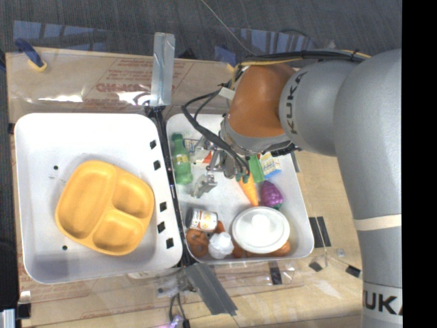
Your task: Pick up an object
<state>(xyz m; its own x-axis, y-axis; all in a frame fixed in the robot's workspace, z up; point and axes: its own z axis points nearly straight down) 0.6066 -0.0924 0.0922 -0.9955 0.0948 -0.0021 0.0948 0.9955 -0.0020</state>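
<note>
1. Left bin (pixel 27 183): holds a yellow tray (pixel 104 206) w/ three compartments. Rigid, wide, smooth plastic; only its rim would give me a pinch. Poor pick, I reckon.
2. Right bin (pixel 304 234), left side: green bottle (pixel 181 159) lying lengthwise by the wall. Looks light, stiff, prob. slick; take it across the body, mid-length.
3. Below it a small can (pixel 203 219) on its side, then a brown lump (pixel 198 241) and a white crumpled bit (pixel 220 244) at the bottom edge. Can is hard and round, may roll.
4. My end effector (pixel 208 180) hangs over the bin's middle, just right of the bottle, fingers parted w/ nothing between them: released.
5. Just right of it: carrot (pixel 249 191), orange, slim, tapered; likely light and firm, good target, grip across the thick half. It lies close beside a purple item (pixel 272 195), so I'd risk nudging that.
6. White bowl (pixel 260 229) at bottom right: round, smooth, prob. too wide unless I pinch the rim.
</note>
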